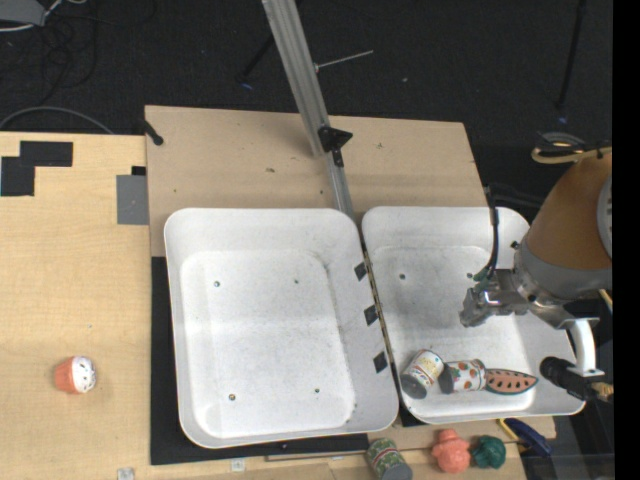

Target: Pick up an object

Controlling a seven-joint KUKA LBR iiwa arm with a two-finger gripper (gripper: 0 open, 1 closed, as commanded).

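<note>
White bins [260, 258] on plywood bench [400, 158], dark floor [180, 48].

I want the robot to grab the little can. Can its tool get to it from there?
Probably yes. The tool hangs over the right bin, and the can lies lower in that same bin with open floor between them. A patterned object touches the can's right side, so gripping might be fiddly.

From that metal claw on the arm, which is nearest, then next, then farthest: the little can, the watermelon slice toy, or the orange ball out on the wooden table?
Measured from the gripper:
1. Watermelon slice toy, right bin, just below it.
2. Can, same bin, lower left; close to the slice's distance.
3. Orange ball, far left on the wooden table.
</note>
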